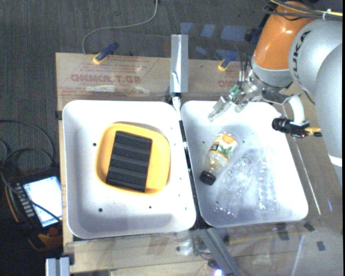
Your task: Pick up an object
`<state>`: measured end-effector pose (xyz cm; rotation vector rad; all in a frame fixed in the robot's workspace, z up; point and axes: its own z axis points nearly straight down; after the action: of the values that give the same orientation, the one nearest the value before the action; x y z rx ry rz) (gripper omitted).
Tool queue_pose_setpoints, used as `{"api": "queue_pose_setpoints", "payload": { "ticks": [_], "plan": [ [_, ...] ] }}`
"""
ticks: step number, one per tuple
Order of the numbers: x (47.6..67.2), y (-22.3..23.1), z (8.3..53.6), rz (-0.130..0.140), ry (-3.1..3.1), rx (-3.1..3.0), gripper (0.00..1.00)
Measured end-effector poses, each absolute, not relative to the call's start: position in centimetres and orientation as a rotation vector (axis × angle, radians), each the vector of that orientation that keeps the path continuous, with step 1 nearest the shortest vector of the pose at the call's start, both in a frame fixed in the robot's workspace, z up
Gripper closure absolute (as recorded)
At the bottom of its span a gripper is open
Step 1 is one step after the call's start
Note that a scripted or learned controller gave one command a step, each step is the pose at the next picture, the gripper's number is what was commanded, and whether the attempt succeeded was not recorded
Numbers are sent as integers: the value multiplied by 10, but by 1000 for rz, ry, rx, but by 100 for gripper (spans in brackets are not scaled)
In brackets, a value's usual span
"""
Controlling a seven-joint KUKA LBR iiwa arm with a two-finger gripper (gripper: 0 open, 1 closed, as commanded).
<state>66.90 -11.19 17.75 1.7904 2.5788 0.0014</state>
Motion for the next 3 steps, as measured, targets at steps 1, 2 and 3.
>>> {"api": "queue_pose_setpoints", "payload": {
  "ticks": [1,2,3],
  "plan": [
    [643,-141,94,2,2633,1710,0],
    [585,-144,92,9,2613,1720,0],
    [588,-143,103,17,2610,1717,100]
  ]
}}
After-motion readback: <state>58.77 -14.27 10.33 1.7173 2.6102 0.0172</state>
